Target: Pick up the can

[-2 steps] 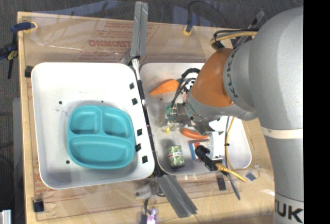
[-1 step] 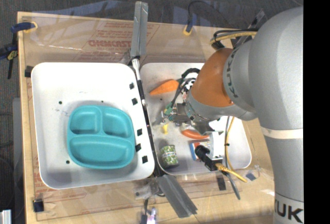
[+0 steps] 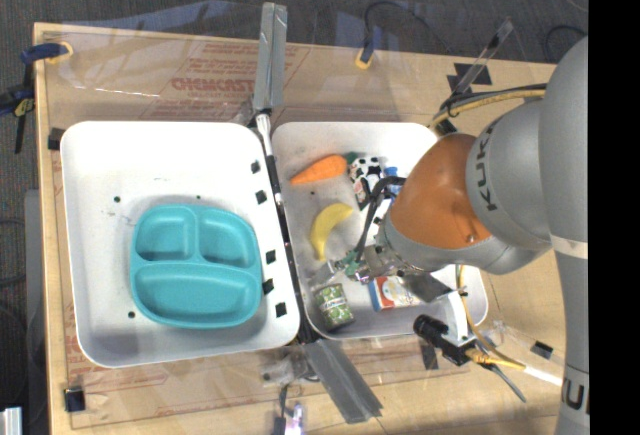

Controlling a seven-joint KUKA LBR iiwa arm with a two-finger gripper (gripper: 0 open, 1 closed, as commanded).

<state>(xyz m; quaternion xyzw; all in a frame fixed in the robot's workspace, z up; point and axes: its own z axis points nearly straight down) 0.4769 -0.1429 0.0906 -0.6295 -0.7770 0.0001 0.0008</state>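
Over the right-hand white bin (image 3: 300, 148) hangs the grey arm (image 3: 545, 173), reaching in from the right, its orange band (image 3: 435, 198) covering much of that bin's right half. Its tool (image 3: 362, 263) sits low near the bin's middle, mostly hidden beneath the wrist, so whether it is open or closed cannot be told, and nothing can be seen gripped in it. Just below and left of the tool, near the bin's front left corner, stands the can (image 3: 333, 305), a small one with a green label, apart from the tool. A yellow banana (image 3: 328, 226) lies above the can, an orange carrot (image 3: 320, 170) further back, and a black-and-white spotted object (image 3: 366, 171) beside the carrot. A red-and-white package (image 3: 390, 294) lies right of the can. On the same wooden bench (image 3: 150, 58), the left-hand bin (image 3: 90, 153) holds a turquoise divided tray (image 3: 195, 265).
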